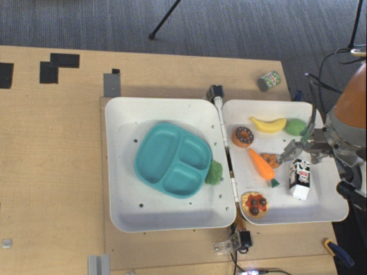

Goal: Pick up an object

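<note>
- The surface [51, 171] is seen as pale wood, with dark patches toward 10 o'clock.
- The left bin [123, 211] is occupied by a teal divided plate [173, 159], laid tilted near its middle.
- A green piece [214, 172] is found touching the plate's 3 o'clock edge, close to the wall between the bins.
- The right bin [321, 211] is set just beside the left one.
- A chocolate donut [243, 136] is placed at the right bin's 10 o'clock.
- A small tart with berries [254, 204] is seen at the bin's 7 o'clock corner.
- An orange carrot [262, 164] is laid slantwise near the bin's middle.
- A yellow banana [268, 124] is found at 12 o'clock, with a green item [296, 126] just beside it at its 3 o'clock.
- A small can [269, 81] is left on the surface outside the bins, at 12 o'clock of the right bin.
- A black-and-white carton [300, 178] is stood at the bin's 3 o'clock.
- The hand [293, 149] is held low between carrot and carton; its fingers appear spread, and nothing is seen between them.
</note>
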Robot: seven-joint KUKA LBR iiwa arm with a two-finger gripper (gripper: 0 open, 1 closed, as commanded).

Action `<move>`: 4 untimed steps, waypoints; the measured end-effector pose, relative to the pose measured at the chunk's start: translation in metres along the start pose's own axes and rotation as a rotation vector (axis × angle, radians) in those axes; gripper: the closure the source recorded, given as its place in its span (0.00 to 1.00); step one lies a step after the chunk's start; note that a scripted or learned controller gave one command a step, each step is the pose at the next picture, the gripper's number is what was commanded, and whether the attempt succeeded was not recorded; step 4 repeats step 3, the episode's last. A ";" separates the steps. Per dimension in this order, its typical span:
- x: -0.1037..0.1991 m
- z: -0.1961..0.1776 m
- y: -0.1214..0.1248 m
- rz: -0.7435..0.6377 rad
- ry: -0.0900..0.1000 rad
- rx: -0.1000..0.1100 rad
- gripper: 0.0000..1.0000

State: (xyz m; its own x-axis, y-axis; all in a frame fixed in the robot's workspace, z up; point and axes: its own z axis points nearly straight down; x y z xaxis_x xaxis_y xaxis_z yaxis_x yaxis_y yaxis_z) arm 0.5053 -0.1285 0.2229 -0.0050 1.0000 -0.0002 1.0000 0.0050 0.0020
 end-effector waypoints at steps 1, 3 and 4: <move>0.040 0.129 0.047 0.000 0.001 -0.005 0.00; 0.055 0.038 0.005 0.001 0.000 -0.002 1.00; 0.055 0.038 0.005 0.001 0.000 -0.002 1.00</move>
